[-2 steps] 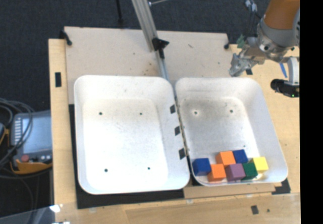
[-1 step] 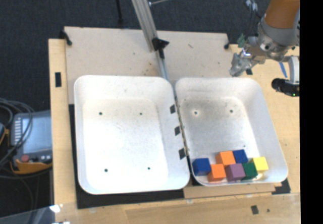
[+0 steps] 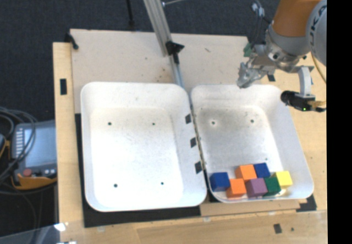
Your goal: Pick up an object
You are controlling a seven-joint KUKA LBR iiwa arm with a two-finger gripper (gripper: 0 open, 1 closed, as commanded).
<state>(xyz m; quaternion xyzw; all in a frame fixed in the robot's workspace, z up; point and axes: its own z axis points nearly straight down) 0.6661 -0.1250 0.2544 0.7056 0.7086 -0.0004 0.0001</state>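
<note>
Arm (image 3: 300,12): I see it slanting in above the right bin's (image 3: 286,127) far right corner, orange band uppermost, wrist angled down toward the bin's far rim.
Gripper (image 3: 245,79): poised just over that far rim, well apart from the blocks; nothing sits between its fingers.
Finger state: I cannot tell from here.
Blocks (image 3: 250,179): blue, orange, purple, green and yellow cubes, clustered touching along the right bin's near edge.
</note>
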